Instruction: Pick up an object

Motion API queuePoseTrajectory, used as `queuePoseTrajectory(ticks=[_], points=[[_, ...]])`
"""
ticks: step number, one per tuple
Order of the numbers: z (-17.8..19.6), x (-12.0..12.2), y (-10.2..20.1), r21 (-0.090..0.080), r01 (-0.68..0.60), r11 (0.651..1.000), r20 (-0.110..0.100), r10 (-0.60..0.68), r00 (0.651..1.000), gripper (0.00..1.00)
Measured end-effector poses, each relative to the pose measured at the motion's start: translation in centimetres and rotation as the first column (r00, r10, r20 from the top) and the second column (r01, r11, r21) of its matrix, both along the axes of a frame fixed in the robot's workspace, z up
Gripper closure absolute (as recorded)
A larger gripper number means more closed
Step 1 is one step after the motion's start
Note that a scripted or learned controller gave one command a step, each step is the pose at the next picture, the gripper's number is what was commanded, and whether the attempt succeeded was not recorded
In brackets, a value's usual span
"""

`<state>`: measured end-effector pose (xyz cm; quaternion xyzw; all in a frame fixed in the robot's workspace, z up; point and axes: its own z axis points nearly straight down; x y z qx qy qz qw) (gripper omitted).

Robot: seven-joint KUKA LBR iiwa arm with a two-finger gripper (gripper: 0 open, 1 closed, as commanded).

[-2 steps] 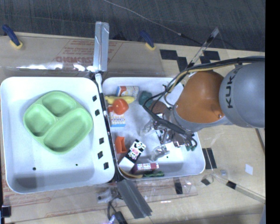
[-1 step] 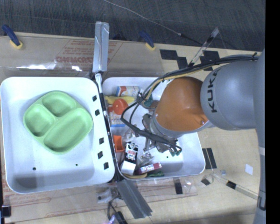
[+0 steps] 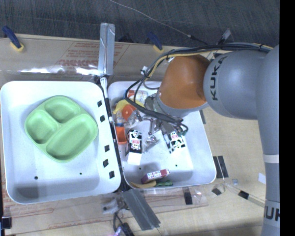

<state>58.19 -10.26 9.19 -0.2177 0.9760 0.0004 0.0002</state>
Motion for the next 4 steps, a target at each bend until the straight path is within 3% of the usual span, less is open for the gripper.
queuePoseTrajectory(ticks=[1,2,3,4], points=[[0.6,-3.3,0.6,-0.006,0.396,0.918,0.004,-0.396,0.918,0.00],[0.4,-3.8,0.5,-0.006,0.421,0.907,0.011,-0.421,0.907,0.00],[0.3,-6.0,0.4,-0.004,0.454,0.891,0.012,-0.454,0.891,0.00],[-0.5,3.9,-0.1,-0.031,0.425,0.905,-0.061,-0.426,0.903,0.00]])
